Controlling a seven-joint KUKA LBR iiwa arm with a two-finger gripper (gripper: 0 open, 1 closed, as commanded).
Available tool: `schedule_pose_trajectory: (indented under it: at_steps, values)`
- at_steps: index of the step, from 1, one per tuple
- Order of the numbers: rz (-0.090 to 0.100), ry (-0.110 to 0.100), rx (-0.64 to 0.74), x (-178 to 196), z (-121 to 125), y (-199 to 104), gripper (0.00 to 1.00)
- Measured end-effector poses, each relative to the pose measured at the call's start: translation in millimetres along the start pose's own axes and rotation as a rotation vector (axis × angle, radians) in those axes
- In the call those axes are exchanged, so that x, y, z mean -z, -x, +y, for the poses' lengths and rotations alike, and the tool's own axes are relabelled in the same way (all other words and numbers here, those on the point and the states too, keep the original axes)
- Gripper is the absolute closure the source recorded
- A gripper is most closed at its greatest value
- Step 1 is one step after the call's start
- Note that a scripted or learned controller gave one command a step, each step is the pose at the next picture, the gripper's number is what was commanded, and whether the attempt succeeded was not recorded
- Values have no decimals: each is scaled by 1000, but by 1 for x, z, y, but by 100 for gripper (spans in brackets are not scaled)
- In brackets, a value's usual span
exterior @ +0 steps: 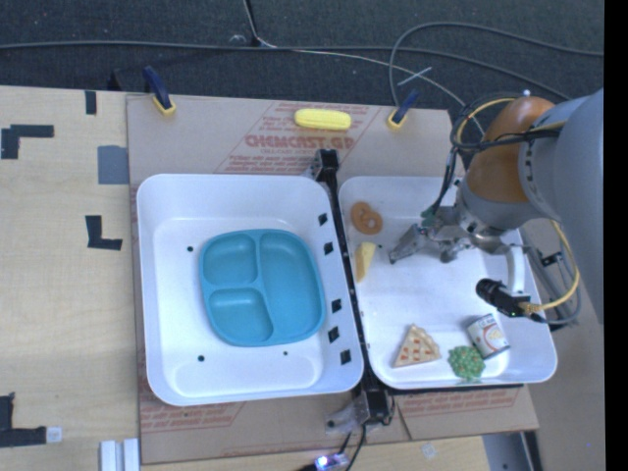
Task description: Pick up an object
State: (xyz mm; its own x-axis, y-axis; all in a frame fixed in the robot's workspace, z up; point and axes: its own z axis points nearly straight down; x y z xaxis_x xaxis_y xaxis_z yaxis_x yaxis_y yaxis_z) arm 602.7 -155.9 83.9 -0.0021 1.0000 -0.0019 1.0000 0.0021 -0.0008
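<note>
My gripper [422, 249] hangs low over the upper middle of the right bin [535, 366]. Its fingers look spread open with nothing between them, and one fingertip [395, 257] points left. A brown pretzel-like ring [367, 218] lies just left of and above it. A pale yellow wedge [365, 260] leans on the bin's left wall, a little left of the fingertip. Farther toward the front lie a pizza slice [417, 346], a green broccoli piece [467, 362] and a small tin can [488, 335].
The left bin [162, 214] holds a blue divided plate [262, 287]. A yellow toy [322, 119] lies on the cardboard behind the bins. Black clips run along the wall between the bins. Cables loop around the arm at the right.
</note>
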Motion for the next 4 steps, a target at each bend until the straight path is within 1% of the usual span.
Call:
schedule_pose_trajectory:
  at_steps: [1, 2, 3, 4]
  values:
    - [-2, 4, 0, 12, 1, 0, 100]
    - [1, 5, 0, 73, 6, -6, 100]
    - [1, 5, -1, 120, 15, -2, 100]
    - [1, 5, -1, 173, 16, -2, 100]
